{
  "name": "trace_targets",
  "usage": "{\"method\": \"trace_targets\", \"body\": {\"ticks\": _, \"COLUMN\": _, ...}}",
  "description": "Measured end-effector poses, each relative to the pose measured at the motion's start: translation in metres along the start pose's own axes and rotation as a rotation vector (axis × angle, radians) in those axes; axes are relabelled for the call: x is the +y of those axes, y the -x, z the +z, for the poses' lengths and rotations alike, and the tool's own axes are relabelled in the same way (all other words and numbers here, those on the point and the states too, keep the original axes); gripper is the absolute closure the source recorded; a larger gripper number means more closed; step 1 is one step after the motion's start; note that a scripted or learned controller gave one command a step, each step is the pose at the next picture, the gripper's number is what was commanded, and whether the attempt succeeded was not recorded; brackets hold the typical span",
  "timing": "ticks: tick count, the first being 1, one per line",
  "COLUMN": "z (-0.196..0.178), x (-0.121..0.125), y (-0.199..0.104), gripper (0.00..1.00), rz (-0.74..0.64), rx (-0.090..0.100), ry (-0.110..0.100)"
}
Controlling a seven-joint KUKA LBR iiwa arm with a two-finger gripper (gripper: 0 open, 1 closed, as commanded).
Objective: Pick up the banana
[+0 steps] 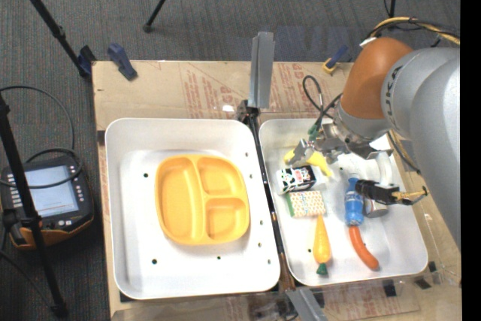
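Note:
The banana [324, 163] is yellow and lies near the back left of the right bin [406, 252]. Its two ends stick out on either side of my gripper [310, 149]. The gripper is low over the banana's middle and hides that part. The grey arm with its orange band comes in from the right, above the bin's back right corner. From this angle I cannot make out whether the banana is gripped.
Just in front of the banana stand a black-and-white carton [296, 178] and a patterned packet [307, 203]. A blue bottle [353, 204], a yellow-orange carrot [322, 240] and an orange sausage-shaped piece [364, 249] lie nearer the front. The left bin [128, 162] holds a yellow divided plate [171, 199].

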State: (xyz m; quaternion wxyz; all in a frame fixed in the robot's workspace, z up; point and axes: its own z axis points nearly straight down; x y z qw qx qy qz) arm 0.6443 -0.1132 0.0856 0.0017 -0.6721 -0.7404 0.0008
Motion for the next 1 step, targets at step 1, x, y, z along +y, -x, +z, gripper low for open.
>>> {"method": "trace_targets", "body": {"ticks": 1, "z": -0.0079, "x": 0.0003, "y": -0.0011, "gripper": 1.0, "rz": -0.002, "rx": 0.001, "ry": -0.003}}
